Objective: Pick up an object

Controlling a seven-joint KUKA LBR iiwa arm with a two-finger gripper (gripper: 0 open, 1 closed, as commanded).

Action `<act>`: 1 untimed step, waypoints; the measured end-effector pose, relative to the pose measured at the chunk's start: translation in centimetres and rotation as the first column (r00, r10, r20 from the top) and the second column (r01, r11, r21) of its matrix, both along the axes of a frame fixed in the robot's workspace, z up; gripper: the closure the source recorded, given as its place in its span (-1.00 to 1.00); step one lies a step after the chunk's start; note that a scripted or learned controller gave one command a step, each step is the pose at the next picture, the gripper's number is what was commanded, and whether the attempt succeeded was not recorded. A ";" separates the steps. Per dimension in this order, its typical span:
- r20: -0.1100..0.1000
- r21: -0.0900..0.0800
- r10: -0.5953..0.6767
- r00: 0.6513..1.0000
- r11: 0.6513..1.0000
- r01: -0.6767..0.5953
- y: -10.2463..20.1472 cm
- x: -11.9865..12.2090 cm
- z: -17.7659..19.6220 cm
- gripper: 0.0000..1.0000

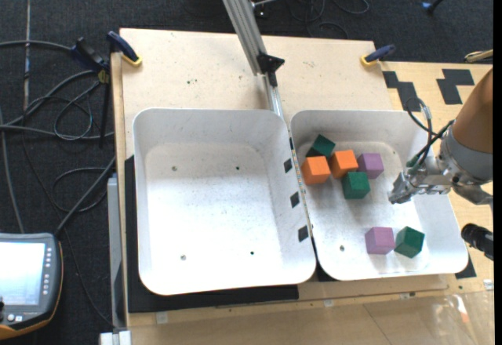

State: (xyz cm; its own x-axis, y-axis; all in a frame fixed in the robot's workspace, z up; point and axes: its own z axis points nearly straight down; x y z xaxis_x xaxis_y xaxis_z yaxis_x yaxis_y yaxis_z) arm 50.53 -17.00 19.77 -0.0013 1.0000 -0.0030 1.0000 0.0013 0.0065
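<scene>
- In the right bin [439,253], the gripper [398,191] hangs just right of the block cluster; whether it is wide or narrow cannot be told.
- The cluster: two orange blocks [316,169] [343,162], two green blocks [320,147] [356,184], and a purple block [371,164].
- Nearer the bin's front edge lie another purple block [380,240] and a green block [409,241], touching.

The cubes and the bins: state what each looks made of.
Cubes, such as the orange cube: likely foam or painted wood; matte, solid colour, no glare. Right bin and left bin: probably moulded plastic; smooth white, rounded corners, faint sheen.
</scene>
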 end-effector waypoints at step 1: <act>0.000 0.000 0.001 1.000 1.000 -0.001 0.0 0.2 3.6 1.00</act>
